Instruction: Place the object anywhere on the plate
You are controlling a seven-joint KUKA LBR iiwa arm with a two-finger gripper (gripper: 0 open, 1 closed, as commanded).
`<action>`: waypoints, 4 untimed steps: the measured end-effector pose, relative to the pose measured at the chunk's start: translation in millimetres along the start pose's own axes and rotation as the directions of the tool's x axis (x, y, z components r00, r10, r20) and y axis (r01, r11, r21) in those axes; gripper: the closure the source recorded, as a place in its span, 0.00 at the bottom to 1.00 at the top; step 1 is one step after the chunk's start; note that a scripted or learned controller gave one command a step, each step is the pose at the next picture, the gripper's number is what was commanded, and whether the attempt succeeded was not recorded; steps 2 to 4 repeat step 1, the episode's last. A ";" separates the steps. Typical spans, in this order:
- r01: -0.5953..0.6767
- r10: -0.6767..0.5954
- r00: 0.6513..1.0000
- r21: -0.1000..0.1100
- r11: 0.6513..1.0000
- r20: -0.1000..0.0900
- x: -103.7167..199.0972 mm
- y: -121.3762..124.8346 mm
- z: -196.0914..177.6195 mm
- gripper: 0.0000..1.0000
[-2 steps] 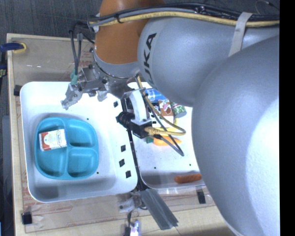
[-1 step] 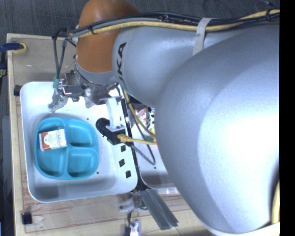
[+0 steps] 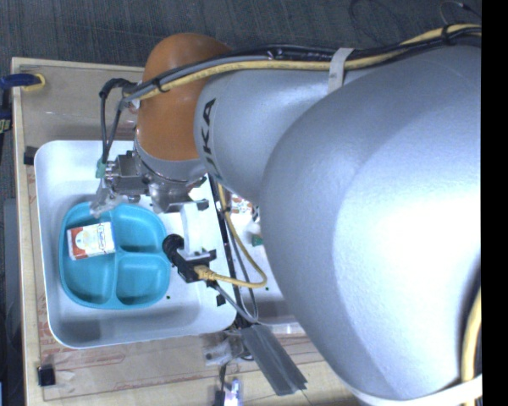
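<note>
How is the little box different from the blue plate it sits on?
The small box is white and red with print; the blue plate is plain blue. The box is far smaller than the plate. The box is rectangular and flat; the plate is rounded with divided compartments. Both rest in the white bin.

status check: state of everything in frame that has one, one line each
Small red-and-white carton: lying flat in the large left compartment of the plate.
Blue divided plastic plate: upright in the left bin, carton its one visible item.
Left shallow white bin: holds the plate.
Gripper: at the plate's upper edge, just above the carton; not holding it.
Grey arm with orange band: reaching over the bins.
</note>
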State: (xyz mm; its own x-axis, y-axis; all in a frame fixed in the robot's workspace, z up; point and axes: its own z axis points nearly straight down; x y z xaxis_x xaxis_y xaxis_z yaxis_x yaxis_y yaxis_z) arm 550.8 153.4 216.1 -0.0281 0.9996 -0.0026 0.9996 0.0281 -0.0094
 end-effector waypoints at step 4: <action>0.180 -0.180 0.984 -0.001 0.984 -0.001 -65.4 -37.6 28.1 0.00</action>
